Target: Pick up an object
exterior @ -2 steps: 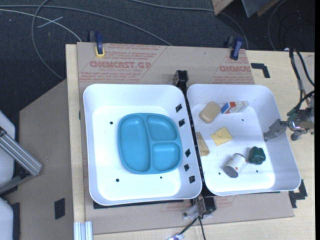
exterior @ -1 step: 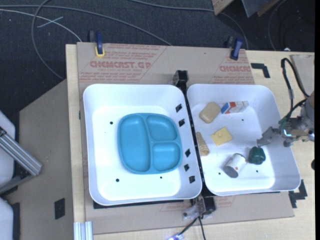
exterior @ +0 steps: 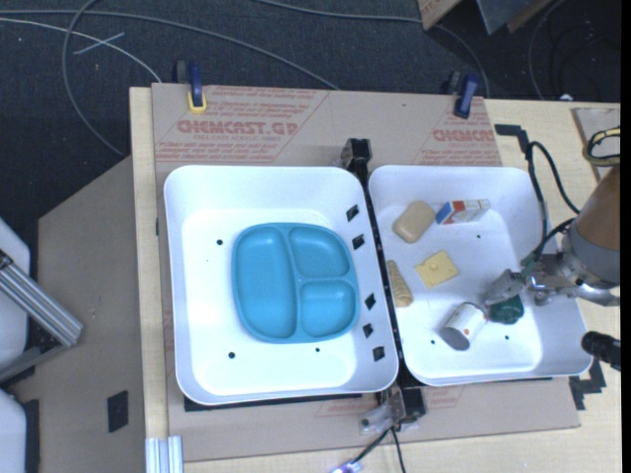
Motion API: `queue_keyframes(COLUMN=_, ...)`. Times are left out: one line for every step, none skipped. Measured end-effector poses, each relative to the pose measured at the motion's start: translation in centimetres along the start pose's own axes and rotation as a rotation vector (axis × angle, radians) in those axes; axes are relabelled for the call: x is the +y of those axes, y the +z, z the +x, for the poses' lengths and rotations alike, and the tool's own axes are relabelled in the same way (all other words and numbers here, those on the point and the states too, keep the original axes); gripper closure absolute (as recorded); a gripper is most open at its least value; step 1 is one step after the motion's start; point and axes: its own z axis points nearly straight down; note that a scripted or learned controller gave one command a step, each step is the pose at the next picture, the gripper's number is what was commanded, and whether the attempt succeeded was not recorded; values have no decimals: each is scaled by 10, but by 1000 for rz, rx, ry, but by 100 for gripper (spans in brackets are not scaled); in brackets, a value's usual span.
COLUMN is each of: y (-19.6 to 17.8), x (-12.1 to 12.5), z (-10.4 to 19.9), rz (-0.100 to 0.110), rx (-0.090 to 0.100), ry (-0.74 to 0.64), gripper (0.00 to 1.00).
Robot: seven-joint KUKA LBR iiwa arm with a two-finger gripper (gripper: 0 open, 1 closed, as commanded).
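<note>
The gripper (exterior: 505, 297) is reaching into the right bin (exterior: 523, 363) from the right side, sitting low over a dark teal object (exterior: 509, 311) near the bin's right middle. It's probably going for that piece, or the small white-and-grey cup (exterior: 460, 325) lying on its side just left of it. Can't tell if the fingers are open or closed; metal parts are blurring together there, and nothing is clearly sitting between them.

Other candidates are lying loose in the same bin: a tan rounded block (exterior: 414, 221) and a red-white-blue small box (exterior: 461, 211) toward the back, a yellow flat square (exterior: 437, 268) in the middle, and a tan stick-like piece (exterior: 397, 284) pushed against the left wall. They're spread apart, so each is looking reachable alone.

The left bin (exterior: 197, 205) is holding a blue divided plate (exterior: 294, 281), lying flat in the centre, well apart from the arm.

The teal object is partly covered by the gripper, so its shape is unclear. The arm's upper part is being cut off at the frame's right edge.
</note>
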Motion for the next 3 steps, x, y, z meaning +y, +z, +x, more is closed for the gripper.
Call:
queue_keyframes(y=24, x=0, z=1, rz=-3, rx=-1, ry=1, gripper=0)
queue_keyframes(y=11, x=1, z=0, rz=-7, rx=-3, ry=0, gripper=100)
queue_keyframes(y=-47, x=-7, z=4, rz=-11, rx=-6, ry=0, gripper=100)
